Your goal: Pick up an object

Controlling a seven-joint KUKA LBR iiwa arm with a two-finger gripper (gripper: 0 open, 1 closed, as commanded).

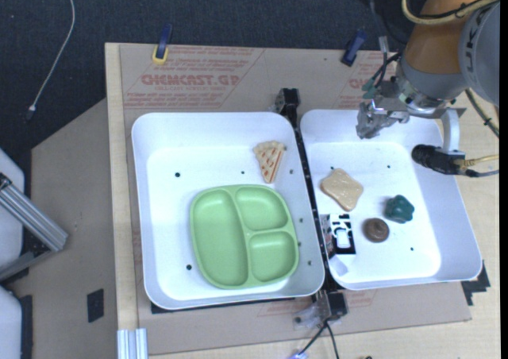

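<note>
My gripper [370,125] hangs over the far edge of the right bin [421,264], with nothing visible between its fingers. In that bin lie a tan slice of bread [341,188], a teal lump [399,208], a brown round piece [376,229] and a small black and white card [342,234] by the near left wall. All of these sit nearer the camera than the gripper. The left bin [159,191] holds a green divided plate [242,234] and a waffle-patterned sandwich wedge [270,160].
The two bins meet at a dark divider with clamps at both ends. Blue and yellow clips hold the cardboard base at the back. The bench edge runs close along the right of the right bin.
</note>
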